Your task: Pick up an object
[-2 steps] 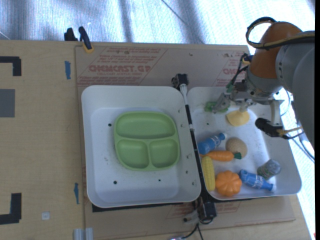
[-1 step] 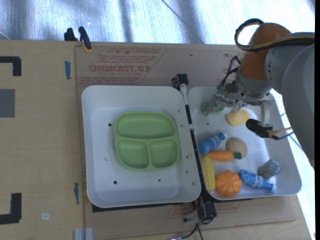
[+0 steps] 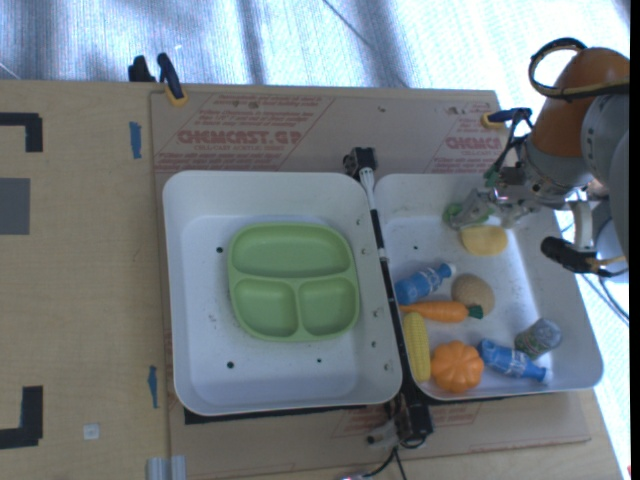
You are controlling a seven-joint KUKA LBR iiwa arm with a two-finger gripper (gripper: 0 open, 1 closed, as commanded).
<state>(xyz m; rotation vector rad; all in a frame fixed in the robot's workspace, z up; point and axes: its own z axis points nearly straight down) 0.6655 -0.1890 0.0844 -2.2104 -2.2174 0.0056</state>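
Right now the fingers (image 3: 478, 211) hang over the far part of the right-hand shallow white bin (image 3: 572, 320), and whether they are wide or narrow I cannot tell. Just below them (touching or not is unclear) lies a pale yellow rounded toy (image 3: 486, 240), its long axis running sideways. Farther off sit a blue plastic bottle (image 3: 423, 282), an orange toy carrot (image 3: 438, 311) and an orange toy pumpkin (image 3: 457, 365). A green divided plate (image 3: 293, 279) sits in the left-hand white bin (image 3: 190, 298).
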